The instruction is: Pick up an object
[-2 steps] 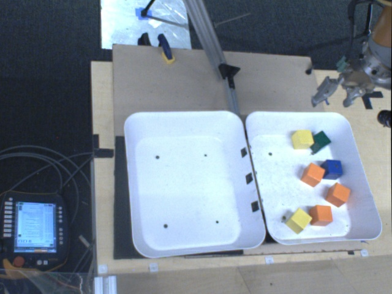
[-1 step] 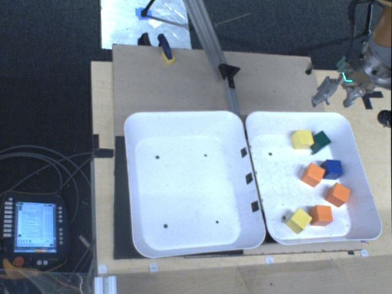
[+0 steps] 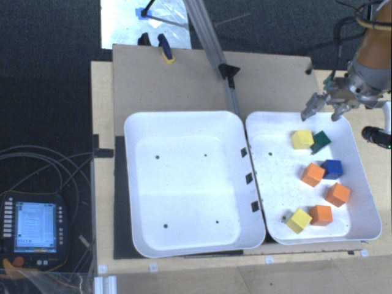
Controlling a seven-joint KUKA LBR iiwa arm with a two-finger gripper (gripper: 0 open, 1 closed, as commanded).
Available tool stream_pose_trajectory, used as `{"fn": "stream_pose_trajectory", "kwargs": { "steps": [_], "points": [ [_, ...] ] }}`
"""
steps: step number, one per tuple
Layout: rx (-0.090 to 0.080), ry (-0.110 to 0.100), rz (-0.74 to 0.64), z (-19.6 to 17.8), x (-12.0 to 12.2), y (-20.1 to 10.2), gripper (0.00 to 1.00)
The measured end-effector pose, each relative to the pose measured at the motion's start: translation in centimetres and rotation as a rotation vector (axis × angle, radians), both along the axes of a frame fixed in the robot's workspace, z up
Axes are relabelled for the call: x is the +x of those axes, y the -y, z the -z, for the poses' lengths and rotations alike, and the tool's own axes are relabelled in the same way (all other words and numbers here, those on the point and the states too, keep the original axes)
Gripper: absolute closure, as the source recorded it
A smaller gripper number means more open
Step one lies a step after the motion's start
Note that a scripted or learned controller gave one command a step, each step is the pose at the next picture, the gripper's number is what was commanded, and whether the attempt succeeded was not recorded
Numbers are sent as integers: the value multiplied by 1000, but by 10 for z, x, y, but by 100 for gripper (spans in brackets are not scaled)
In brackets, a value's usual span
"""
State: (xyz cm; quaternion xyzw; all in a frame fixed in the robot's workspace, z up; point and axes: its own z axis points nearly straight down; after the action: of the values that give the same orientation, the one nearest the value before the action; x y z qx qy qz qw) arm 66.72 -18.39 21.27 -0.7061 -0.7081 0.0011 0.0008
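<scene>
- The gripper [image 3: 325, 108] hangs above the far edge of the right bin [image 3: 361, 164], its two fingers spread apart with nothing between them.
- The arm's orange band [image 3: 375, 51] shows above the wrist at the upper right.
- A yellow cube [image 3: 302, 139] lies near the far end of the right bin, just below the gripper in the view, and a dark green cube [image 3: 320, 141] touches it on the right.
- A blue cube [image 3: 332, 168] sits mid-bin, with an orange cube [image 3: 312, 174] pressed against its left side.
- Another orange cube [image 3: 337, 194] lies a little nearer the front, close to the bin's right wall.
- At the front, a third orange cube [image 3: 321, 215] and a second yellow cube [image 3: 298, 220] sit side by side, touching.
- The left bin [image 3: 138, 164] stands beside the right one, their rims meeting along the middle.
- Both bins rest on the tabletop [image 3: 269, 78].
- A handheld control pendant [image 3: 30, 228] with a lit screen lies on the floor at the lower left, cables looping above it.
</scene>
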Motion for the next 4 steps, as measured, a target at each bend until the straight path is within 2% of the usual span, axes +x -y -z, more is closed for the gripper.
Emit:
{"fn": "stream_pose_trajectory", "kwargs": {
  "steps": [2,3,4],
  "points": [
    [0,1,-2,84,7,2,0],
    [-3,9,-6,70,9,2,100],
    [-3,13,-1,4,7,4,100]
  ]
}}
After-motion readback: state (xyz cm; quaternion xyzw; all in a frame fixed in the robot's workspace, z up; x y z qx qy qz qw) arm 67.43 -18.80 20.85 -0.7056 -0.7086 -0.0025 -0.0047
